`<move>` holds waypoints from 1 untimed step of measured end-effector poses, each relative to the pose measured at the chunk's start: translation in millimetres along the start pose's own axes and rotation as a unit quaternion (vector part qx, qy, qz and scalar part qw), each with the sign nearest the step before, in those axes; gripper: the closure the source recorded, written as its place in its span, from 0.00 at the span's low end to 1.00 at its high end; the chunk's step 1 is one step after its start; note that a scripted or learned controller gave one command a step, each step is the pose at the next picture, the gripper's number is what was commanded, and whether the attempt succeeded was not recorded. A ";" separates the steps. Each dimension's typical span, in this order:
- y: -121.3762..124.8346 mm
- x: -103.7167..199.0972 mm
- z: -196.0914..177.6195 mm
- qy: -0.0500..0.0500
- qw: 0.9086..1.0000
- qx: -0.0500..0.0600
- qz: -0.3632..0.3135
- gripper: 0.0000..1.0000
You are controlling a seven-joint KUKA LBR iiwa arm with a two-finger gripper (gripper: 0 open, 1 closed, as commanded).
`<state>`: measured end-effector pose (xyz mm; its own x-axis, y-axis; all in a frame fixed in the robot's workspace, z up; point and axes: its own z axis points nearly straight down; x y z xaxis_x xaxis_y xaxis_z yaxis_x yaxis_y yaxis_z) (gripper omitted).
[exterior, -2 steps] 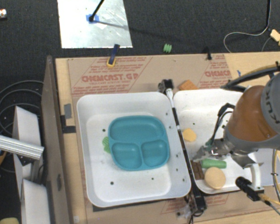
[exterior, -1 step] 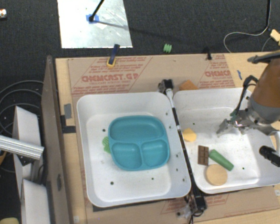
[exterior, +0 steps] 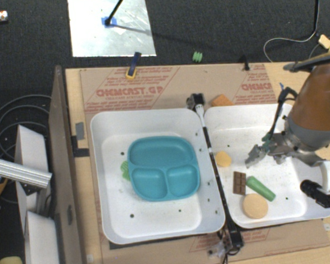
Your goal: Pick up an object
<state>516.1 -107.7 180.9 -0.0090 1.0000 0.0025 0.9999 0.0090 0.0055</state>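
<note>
Hovering our tool (exterior: 255,154), grip state unclear, above the long green plastic cylinder (exterior: 261,188), we judge descent comes next.

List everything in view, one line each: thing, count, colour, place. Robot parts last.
bins: 2, white, side by side on the bench
divided tray: 1, teal, left bin
round pale piece: 1, yellowish, right bin by the divider
brown block: 1, brown, right bin
green cylinder: 1, green, right bin beside the block
tan disc: 1, tan, right bin front
gripper: 1, grey, over the right bin
</note>
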 end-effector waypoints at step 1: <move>-19.0 13.6 65.7 0.000 1.000 0.005 0.003 0.00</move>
<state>497.4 -94.0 115.2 -0.0022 1.0000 0.0021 1.0000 0.0022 -0.0045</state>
